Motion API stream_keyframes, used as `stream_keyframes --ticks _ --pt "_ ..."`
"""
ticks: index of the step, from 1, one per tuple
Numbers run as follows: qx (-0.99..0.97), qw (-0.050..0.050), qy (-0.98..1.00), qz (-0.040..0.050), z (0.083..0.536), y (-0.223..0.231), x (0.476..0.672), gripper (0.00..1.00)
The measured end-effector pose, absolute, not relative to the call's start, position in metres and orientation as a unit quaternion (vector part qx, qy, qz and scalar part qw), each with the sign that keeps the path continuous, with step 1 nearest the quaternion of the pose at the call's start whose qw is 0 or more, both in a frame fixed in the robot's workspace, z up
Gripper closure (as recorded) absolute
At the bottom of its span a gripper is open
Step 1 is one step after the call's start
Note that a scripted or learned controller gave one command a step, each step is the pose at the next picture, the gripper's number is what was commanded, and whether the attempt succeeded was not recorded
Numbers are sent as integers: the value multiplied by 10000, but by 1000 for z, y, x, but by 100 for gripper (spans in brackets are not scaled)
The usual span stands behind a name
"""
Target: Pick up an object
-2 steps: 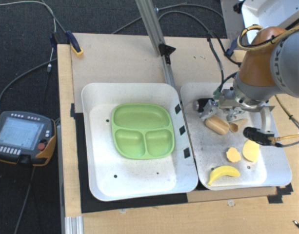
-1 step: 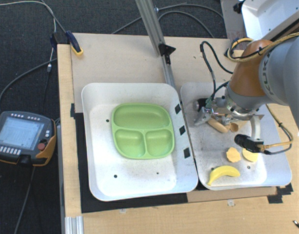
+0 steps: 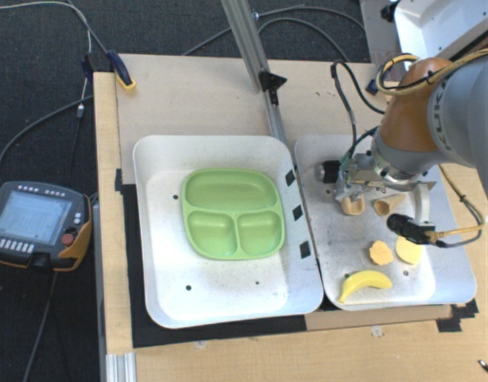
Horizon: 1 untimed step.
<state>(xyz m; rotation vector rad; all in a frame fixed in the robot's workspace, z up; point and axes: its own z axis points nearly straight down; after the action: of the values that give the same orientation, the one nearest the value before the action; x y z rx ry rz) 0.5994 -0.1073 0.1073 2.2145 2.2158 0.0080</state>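
My gripper (image 3: 367, 206) hangs low over the upper middle of the right bin (image 3: 331, 249), its two tan fingertips (image 3: 353, 205) apart and open with only bin floor between them. A yellow banana (image 3: 365, 282) lies near the bin's front edge. Just above it sit an orange round piece (image 3: 380, 253) and a pale yellow piece (image 3: 408, 251) side by side, a little below and right of the gripper. None of them touches the fingers.
The left bin (image 3: 160, 293) holds a green divided plate (image 3: 232, 213). A metal pole (image 3: 251, 46) slants down to the gap between the bins. A black cable plug (image 3: 403, 226) hangs off the wrist near the yellow piece. A teach pendant (image 3: 37, 225) lies off the bench at left.
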Motion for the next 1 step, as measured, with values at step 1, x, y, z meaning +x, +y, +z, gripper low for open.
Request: stream_keyframes --ticks 1 --pt "7063 15 7079 15 156 -97 601 100"
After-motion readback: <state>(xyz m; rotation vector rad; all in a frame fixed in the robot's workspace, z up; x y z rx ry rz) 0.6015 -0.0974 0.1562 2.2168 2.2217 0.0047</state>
